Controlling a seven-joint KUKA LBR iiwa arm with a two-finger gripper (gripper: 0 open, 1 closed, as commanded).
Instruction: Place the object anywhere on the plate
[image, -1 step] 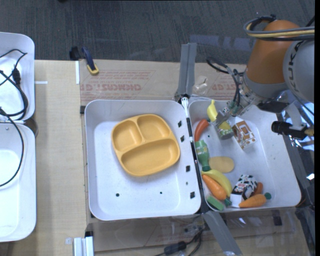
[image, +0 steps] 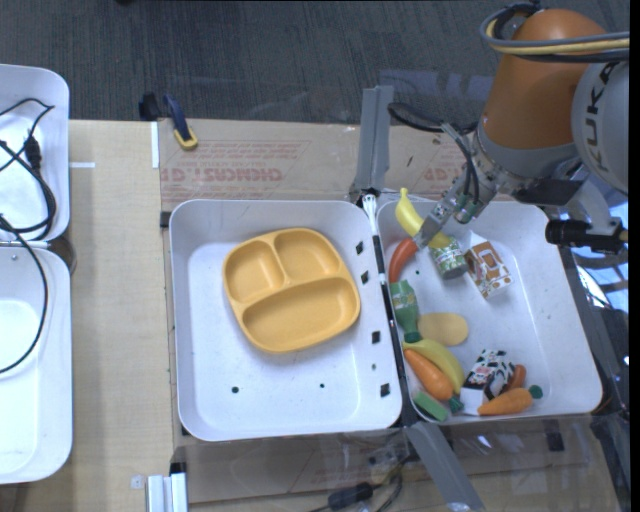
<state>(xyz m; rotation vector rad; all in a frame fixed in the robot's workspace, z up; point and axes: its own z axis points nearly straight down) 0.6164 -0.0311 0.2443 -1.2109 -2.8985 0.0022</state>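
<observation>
Yellow plate (image: 291, 290) sits in left bin (image: 200, 400); end effector (image: 447, 216) hovers over right bin's (image: 565, 330) toys, finger state unclear

A yellow-orange plate (image: 290, 288) lies in a white bin (image: 200, 390), near a yellow banana (image: 407, 214), orange carrot (image: 506, 401) and green bottle (image: 405, 309).

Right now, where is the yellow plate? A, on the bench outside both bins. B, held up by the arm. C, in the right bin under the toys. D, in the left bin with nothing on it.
D: the plate lies flat in the left bin, its three compartments bare, while the toy foods sit in the right bin.
</observation>
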